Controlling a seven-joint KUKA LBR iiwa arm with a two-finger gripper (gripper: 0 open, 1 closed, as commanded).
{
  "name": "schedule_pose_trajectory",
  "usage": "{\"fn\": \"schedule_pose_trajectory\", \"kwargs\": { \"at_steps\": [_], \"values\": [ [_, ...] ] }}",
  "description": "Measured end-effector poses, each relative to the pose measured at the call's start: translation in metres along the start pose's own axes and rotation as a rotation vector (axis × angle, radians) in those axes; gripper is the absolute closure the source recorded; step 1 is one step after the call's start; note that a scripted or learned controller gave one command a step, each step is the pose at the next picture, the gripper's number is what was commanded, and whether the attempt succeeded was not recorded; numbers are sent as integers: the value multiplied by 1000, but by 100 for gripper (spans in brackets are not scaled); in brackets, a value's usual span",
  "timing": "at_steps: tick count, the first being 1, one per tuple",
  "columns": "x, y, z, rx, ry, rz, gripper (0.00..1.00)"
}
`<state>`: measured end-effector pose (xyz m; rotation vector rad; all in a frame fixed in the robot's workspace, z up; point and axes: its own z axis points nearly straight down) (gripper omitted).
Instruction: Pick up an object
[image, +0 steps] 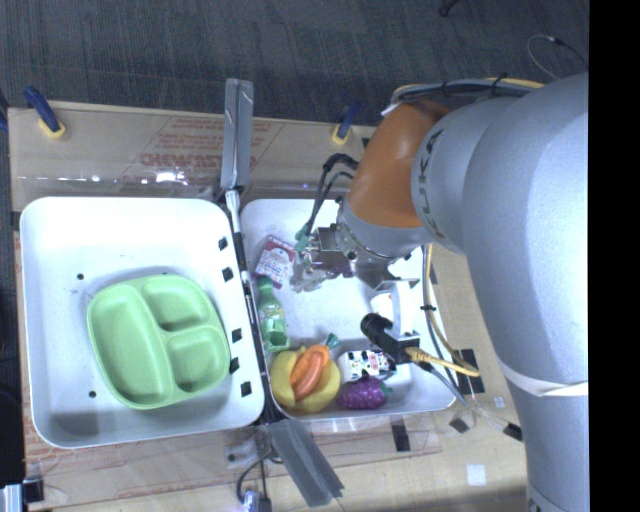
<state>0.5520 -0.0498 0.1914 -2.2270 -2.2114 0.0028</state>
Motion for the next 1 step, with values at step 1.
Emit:
{"fn": "schedule_pose_trajectory", "kwargs": {
  "at_steps": [1],
  "values": [
    [0,0,0,0,0,0,0]
  ]
}}
